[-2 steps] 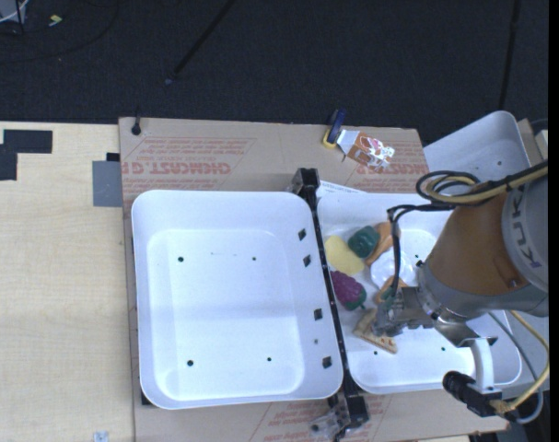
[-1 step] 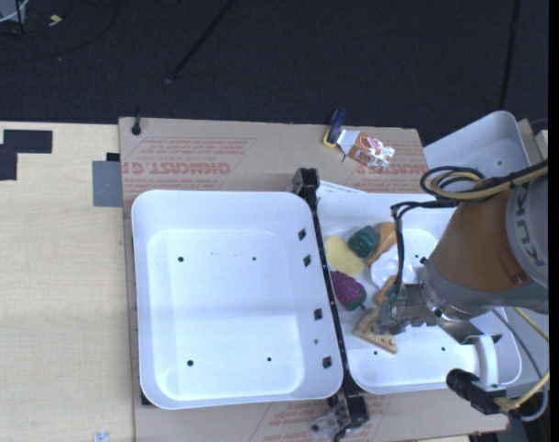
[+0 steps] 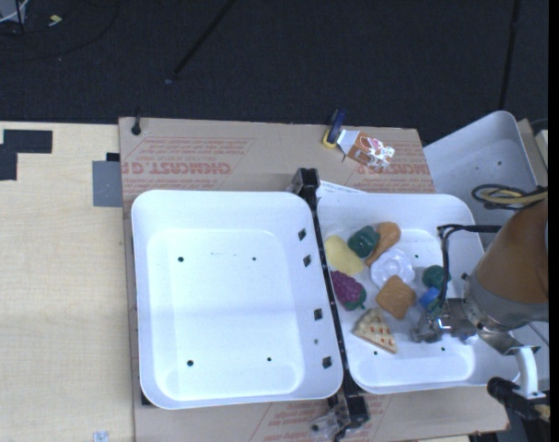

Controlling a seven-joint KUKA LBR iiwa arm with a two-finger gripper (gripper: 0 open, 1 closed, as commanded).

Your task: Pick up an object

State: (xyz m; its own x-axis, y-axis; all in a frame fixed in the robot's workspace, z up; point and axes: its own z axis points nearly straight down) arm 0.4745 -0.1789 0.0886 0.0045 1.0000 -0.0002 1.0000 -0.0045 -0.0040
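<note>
The right bin (image 3: 463,368) holds a cluster of small toys: a yellow piece (image 3: 343,256), a dark green one (image 3: 363,242), a purple one (image 3: 348,289), a tan block (image 3: 395,296), a waffle wedge (image 3: 377,331); the claw (image 3: 433,325) hangs low near that bin's right edge, just beside the blue piece (image 3: 430,298); whether it grips anything I cannot tell.

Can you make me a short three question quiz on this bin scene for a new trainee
1. True or false: the toys lie in the bin nearer the arm.
2. Which toy lies closest to the gripper? A) purple toy B) waffle-patterned wedge C) yellow toy
3. What colour is the band above the wrist?

Key
1. True; they lie in the right bin, not the left bin.
2. B
3. Orange
</note>
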